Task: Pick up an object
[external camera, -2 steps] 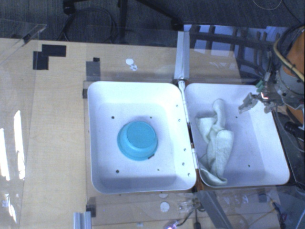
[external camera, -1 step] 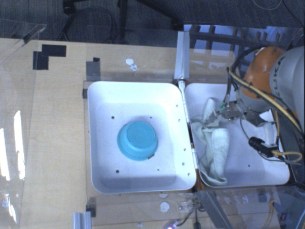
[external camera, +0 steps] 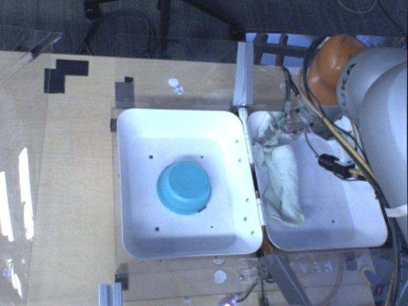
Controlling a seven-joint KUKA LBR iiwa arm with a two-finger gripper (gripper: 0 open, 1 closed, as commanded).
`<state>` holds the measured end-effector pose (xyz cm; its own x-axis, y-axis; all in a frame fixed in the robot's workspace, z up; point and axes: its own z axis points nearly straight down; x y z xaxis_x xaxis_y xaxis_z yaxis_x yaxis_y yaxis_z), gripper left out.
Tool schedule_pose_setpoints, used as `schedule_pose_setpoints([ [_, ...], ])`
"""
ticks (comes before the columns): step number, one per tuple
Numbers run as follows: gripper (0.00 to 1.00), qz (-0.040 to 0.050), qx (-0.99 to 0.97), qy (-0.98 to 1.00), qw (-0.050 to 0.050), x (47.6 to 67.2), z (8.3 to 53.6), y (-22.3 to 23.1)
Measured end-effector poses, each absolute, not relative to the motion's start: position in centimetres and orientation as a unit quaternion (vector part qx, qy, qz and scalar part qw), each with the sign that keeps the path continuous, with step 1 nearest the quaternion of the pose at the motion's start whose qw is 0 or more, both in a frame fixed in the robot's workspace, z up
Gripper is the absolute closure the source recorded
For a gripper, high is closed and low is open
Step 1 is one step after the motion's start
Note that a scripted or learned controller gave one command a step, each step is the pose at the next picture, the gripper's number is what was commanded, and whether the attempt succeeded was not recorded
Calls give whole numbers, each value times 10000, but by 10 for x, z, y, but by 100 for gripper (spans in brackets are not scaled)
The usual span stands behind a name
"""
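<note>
A round blue bowl [external camera: 184, 187] lies upside down in the middle of the left white bin [external camera: 137, 234]. A rolled white cloth [external camera: 284, 183] lies along the left side of the right white bin [external camera: 344, 228], running from its far corner toward the front. My gripper [external camera: 281, 125] is low in the far left corner of the right bin, at the top end of the cloth. The grey arm and its orange band [external camera: 328, 65] cover the bin's far right part. Something small and pale green [external camera: 268, 131] shows beside the gripper, too small to name.
A metal divider post [external camera: 242, 75] stands behind the gap between the two bins. Cables [external camera: 335, 161] hang from the arm over the right bin. The wooden bench [external camera: 64, 190] stretches out to the left of the bins.
</note>
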<state>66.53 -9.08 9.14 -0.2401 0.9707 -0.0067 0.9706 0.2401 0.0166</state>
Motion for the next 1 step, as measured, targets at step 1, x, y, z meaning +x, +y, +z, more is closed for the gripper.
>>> schedule_pose_setpoints([
  [1,100,60,6133,7898,87,667,102,-88],
])
